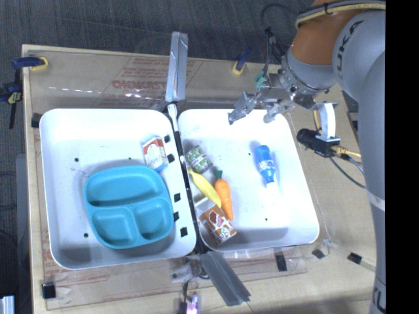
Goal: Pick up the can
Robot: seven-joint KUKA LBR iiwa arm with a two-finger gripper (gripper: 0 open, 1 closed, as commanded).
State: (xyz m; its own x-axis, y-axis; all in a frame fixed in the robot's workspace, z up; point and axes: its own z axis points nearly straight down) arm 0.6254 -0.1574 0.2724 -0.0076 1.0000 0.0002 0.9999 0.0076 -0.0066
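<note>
The can [196,157], small with a green and white label, lies on its side in the right bin [294,175], close to the divider between the bins. My gripper [253,115] hovers over the right bin's far edge, up and to the right of the can and well apart from it. Its two fingers [236,115] are spread open with nothing between them.
A banana [204,186] and a carrot [224,197] lie just in front of the can, with a brown carton [218,224] nearer still. A blue bottle [264,164] lies mid-right in the right bin. The left bin [59,149] holds a blue divided plate [127,205] and a small red carton [154,152].
</note>
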